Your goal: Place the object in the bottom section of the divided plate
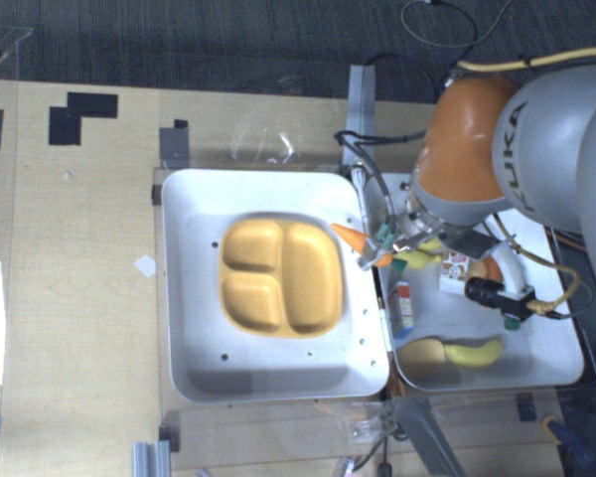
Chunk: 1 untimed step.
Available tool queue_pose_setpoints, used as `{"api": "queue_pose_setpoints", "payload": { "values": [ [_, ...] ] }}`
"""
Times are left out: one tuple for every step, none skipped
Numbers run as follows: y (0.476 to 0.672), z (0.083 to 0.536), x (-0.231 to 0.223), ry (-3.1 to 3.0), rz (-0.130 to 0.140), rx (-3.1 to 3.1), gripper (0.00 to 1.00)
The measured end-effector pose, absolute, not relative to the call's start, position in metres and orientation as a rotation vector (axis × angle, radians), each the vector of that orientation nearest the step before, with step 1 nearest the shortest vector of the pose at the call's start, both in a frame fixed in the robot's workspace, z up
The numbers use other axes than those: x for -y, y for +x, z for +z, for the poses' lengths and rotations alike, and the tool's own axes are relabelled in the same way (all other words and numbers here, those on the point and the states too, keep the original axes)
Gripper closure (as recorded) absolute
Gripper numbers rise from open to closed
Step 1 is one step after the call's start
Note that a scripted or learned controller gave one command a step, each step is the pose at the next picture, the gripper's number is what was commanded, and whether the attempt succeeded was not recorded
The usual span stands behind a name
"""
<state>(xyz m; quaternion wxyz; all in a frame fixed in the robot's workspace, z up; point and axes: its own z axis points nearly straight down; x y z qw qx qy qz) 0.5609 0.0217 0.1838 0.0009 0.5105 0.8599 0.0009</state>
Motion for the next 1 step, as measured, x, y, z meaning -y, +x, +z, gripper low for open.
{"api": "queue_pose_setpoints", "payload": {
  "values": [
    [0.5610,0.1839,-0.0217,1.603,0.003,-2.700,0.00]
  ]
}}
